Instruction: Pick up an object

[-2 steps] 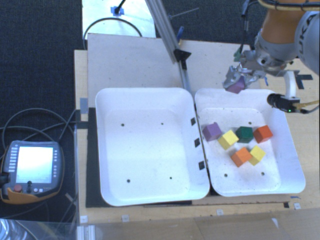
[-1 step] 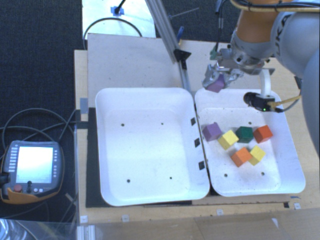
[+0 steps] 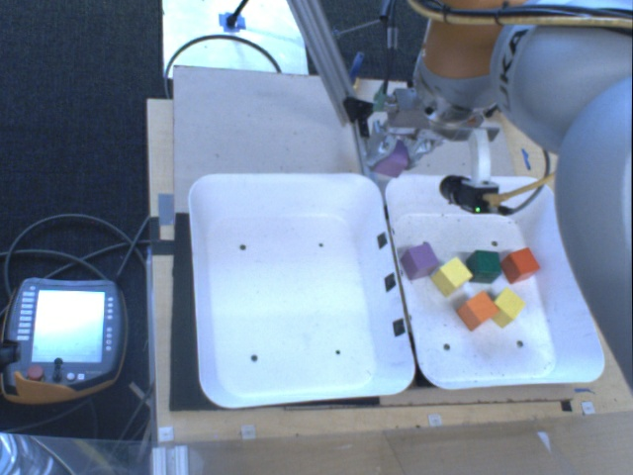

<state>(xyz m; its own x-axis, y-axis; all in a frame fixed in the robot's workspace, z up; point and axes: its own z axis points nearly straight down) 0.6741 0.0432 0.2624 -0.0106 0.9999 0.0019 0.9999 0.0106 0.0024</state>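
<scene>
Pink block (image 3: 392, 160) is pinched between the fingers of the gripper (image 3: 394, 156), lifted above the far rim where the two bins meet, near the surface's back edge. Arm (image 3: 554, 57) comes in from the right, orange band (image 3: 475, 18) above the wrist; part of a dark letter shows on the grey casing, not readable.

Right bin (image 3: 569, 349) holds six blocks clustered mid-bin: purple block (image 3: 419, 260), yellow block (image 3: 451, 275), green block (image 3: 485, 264), red block (image 3: 520, 263), orange block (image 3: 477, 310), second yellow block (image 3: 508, 306) touching the orange one. Left bin (image 3: 287, 295) sits just beside it.

Control pendant (image 3: 61, 339) with lit screen lies off the surface's left edge on the floor; no legible text.
</scene>
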